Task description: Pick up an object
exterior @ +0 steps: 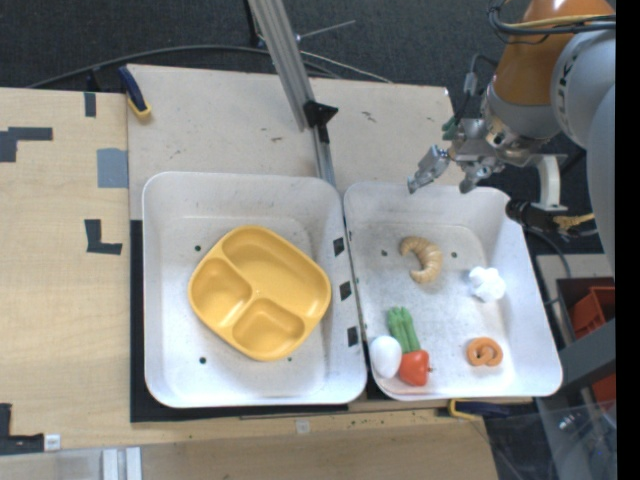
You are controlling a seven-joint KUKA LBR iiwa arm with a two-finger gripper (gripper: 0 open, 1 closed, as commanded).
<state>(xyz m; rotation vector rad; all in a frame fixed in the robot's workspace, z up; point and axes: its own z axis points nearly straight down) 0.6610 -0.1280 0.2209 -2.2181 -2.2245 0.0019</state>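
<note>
My gripper (444, 176) hangs over the far rim of the right bin (523, 268), its two fingers spread apart and nothing between them. Below it in that bin lies a tan croissant (424, 258). A white crumpled object (488, 284) sits toward the bin's right wall. An orange ring-shaped piece (484, 352) rests near the front right corner. At the bin's front left lie a green vegetable (402, 327), a white egg (385, 355) and a red piece (414, 367), close together.
The left bin (160, 298) holds a yellow divided plate (260, 291). A grey metal pole (290, 58) slants down to the gap between the bins. A blue and yellow clamp (134, 92) sits at the board's far left corner.
</note>
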